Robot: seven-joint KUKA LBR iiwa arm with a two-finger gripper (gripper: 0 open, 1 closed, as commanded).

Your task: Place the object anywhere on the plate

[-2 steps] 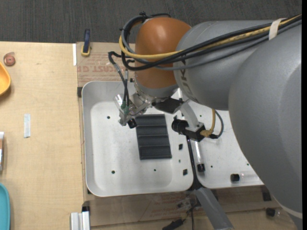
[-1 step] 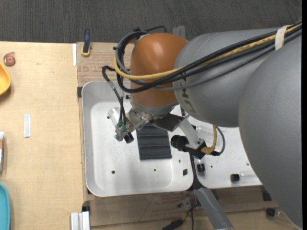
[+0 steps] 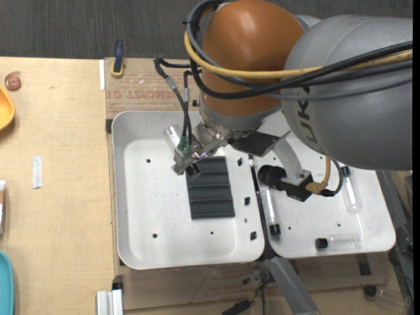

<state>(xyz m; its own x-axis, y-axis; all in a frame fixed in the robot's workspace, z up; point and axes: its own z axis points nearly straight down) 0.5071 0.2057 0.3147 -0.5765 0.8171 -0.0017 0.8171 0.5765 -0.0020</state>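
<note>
Two white bins lie under me. My gripper (image 3: pixel 185 159) hangs over the left bin (image 3: pixel 131 228), at the upper left corner of the black ribbed slab (image 3: pixel 211 192) lying flat there; whether it is spread or closed I cannot tell. Clear tubes (image 3: pixel 270 209) lie in the right bin (image 3: pixel 374 231), across the shared rims from the slab.

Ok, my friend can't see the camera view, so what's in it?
A big grey and orange robot arm reaches over the left-hand bin of two white ones. Its gripper is at the top corner of a black ribbed block lying flat in that bin.
</note>
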